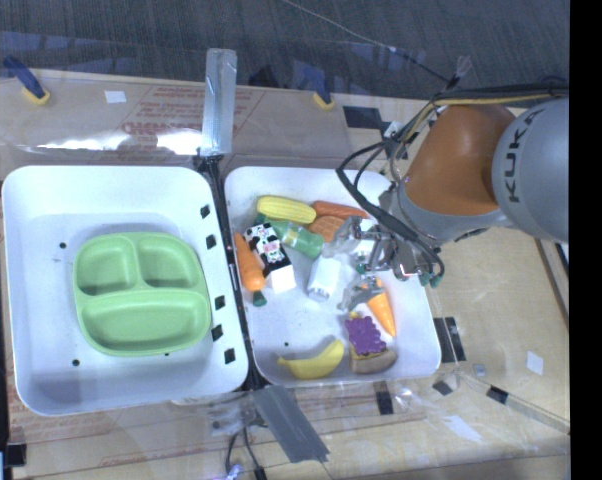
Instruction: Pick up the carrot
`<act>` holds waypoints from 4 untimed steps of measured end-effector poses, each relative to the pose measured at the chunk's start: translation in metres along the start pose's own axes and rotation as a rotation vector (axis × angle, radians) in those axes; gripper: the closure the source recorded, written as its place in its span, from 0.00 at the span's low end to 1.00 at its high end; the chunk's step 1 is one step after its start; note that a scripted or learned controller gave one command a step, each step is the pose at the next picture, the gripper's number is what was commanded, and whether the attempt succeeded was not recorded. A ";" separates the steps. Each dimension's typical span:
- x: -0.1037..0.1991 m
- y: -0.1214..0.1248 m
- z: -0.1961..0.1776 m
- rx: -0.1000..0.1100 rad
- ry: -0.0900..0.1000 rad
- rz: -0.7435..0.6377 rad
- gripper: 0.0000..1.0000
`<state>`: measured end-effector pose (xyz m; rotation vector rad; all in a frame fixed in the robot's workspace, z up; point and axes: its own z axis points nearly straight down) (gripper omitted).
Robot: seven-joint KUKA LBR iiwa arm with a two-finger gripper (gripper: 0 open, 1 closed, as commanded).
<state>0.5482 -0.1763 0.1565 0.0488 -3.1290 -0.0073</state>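
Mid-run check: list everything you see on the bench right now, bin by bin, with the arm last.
left bin: 1, white, left side of bench
divided plate: 1, green, three compartments, middle of left bin
right bin: 1, white, beside the left bin
corn cob: 1, yellow, top of right bin
carrots: 2, orange; one along the left wall, one by the gripper
banana: 1, yellow, bottom of right bin
grapes: 1 bunch, purple, bottom right, on a tan piece
black-and-white item: 1, beside the left carrot
arm: 1, grey with orange band, from the right
gripper: 1, low over the right bin
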 end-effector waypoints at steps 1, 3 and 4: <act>-0.008 -0.034 0.048 0.015 -0.052 0.011 0.00; 0.042 -0.029 0.053 0.007 -0.019 -0.102 1.00; 0.040 -0.027 0.043 0.008 -0.022 -0.111 1.00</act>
